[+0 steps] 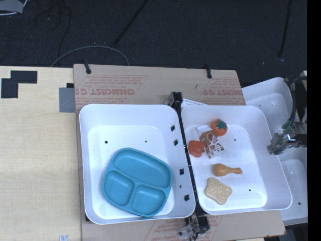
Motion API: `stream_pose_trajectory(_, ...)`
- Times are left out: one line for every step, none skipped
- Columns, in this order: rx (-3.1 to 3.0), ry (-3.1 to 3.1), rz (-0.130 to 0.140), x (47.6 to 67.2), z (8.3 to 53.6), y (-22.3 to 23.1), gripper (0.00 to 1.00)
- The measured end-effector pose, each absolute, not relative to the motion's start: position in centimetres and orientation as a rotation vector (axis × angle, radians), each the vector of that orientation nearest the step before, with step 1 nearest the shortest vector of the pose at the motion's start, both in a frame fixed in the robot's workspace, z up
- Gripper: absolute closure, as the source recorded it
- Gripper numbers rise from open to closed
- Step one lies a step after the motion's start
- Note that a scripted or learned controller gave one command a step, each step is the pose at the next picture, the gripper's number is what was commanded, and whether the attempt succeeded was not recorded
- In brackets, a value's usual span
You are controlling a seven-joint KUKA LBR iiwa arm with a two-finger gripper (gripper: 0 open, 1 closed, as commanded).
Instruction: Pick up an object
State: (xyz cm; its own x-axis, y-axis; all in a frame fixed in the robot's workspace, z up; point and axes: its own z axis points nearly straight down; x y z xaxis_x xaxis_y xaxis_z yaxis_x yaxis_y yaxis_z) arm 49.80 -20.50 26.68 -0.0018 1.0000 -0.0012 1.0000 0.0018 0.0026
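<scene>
- Toys are lying loose in the right bin, waiting to be picked: one tomato, one red piece, one patterned packet, one drumstick, one toast slice.
- One blue divided tray is sitting in the left bin, seemingly for sorting.
- Jaws are hovering at the right bin's outer rim; whether they are spread is impossible to tell.

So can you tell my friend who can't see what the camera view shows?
Two white bins sit side by side: the left bin holds a blue divided tray, the right bin small toy foods, including a tomato, drumstick and toast. The gripper hovers at the right bin's right edge.
</scene>
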Motion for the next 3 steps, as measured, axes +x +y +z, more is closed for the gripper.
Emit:
stream_pose_trajectory(2.219,2.225,-0.001,49.8,27.5,-20.5,1.0)
stream_pose_trajectory(2.219,2.229,-0.001,50.0,27.3,-16.1,1.0)
stream_pose_trajectory(2.219,2.23,-0.002,51.1,25.5,-10.9,1.0)
